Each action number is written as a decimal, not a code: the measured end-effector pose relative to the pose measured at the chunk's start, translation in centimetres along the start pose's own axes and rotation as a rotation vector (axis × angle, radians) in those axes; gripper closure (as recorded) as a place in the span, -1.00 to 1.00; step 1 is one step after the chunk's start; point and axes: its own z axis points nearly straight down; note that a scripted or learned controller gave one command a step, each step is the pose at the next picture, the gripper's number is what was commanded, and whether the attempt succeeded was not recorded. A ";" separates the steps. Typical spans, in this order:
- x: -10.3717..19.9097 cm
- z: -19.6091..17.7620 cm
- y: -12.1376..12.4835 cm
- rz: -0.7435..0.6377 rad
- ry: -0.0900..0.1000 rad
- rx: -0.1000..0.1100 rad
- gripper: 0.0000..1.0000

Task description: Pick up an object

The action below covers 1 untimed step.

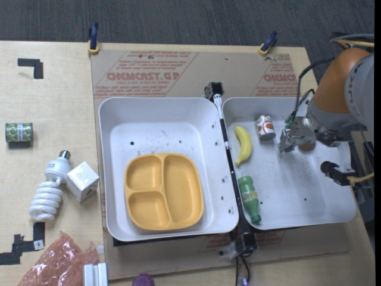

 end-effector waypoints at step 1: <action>6.2 0.1 -5.9 0.002 0.001 0.001 -1.00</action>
